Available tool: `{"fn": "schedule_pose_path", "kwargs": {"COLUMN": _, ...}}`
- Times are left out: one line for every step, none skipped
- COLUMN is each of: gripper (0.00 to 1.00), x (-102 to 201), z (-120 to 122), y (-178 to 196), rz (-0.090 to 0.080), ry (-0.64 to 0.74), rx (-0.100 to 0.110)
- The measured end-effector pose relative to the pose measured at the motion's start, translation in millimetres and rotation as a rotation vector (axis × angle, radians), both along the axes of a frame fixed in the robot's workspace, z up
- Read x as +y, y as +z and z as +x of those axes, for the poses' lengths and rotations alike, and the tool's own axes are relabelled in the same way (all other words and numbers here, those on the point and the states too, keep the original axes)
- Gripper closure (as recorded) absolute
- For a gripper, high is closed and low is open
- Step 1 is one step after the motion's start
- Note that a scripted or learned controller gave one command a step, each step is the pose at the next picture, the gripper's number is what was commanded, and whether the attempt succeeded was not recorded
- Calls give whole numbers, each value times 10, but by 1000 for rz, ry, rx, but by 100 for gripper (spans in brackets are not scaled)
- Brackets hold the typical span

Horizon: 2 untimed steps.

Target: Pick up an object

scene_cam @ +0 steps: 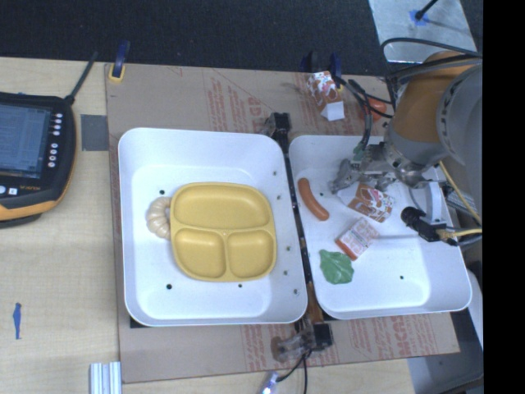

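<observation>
Looking down at my rig right now, the tool (358,173) is sitting low in the right bin (426,298), up in its far corner, and honestly I can't tell from this angle if it's spread or pressed together, the arm's bulk and cables blur that whole area. Nothing is visibly pinched in it, so I'd call the pick not done yet. Closest candidate is the red-and-white snack packet (372,203), just beside the tool on the near side, maybe touching it, hard to say. The sausage (313,199) lies a little off to the tool's side toward the other bin, the small red-and-white carton (358,238) is further toward me, and the green leafy toy (335,267) is beyond that, well apart from the tool. What worries me: the packet is flat and crinkly looking, so the tool could just shove it against the bin wall or skate over it instead of grabbing. It's also tight in that corner, so I'd guess a bump on the rim is possible, and the packet sits close enough to the carton that a nudge might push one into the other. Count: two white bins, four loose items in the right one, and in the left bin (148,294), well away from the tool, one yellow divided tray (223,230) plus one beige pastry-looking thing (158,217) tucked against it.
</observation>
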<state>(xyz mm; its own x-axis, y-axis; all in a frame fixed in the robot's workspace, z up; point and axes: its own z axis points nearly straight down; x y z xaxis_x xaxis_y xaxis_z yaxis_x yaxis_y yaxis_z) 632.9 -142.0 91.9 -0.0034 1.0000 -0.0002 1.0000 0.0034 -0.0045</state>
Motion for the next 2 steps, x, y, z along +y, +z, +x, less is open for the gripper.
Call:
{"fn": "schedule_pose_path", "kwargs": {"gripper": 0, "x": 241, "z": 171, "y": -41, "rz": 2, "ry": -7, "rx": 26}}
{"fn": "schedule_pose_path", "kwargs": {"gripper": 0, "x": -124, "z": 237, "y": 622, "rz": 0, "ry": 0, "rx": -3}}
